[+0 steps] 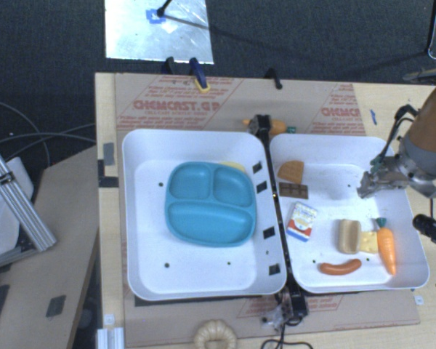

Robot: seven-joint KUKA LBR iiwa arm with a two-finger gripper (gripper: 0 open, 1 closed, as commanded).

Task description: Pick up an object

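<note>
The right bin (327,158) holds several toy foods: a brown cookie-like piece (291,171), a dark chocolate bar (293,190), a small red, white and blue carton (301,221), a bread roll (349,235) with a yellow cheese piece (368,242) beside it, an orange carrot (386,249) and a red sausage (340,268). My gripper (368,187) hangs over the right bin's upper right part, above and right of the roll and carrot. Nothing shows between its fingers.
The left bin (142,158) carries a blue divided plate (210,202) with a yellow thing peeking out behind it (235,166). A black divider with clips (270,195) joins the two bins. An orange object (277,127) lies behind the bins on the cardboard.
</note>
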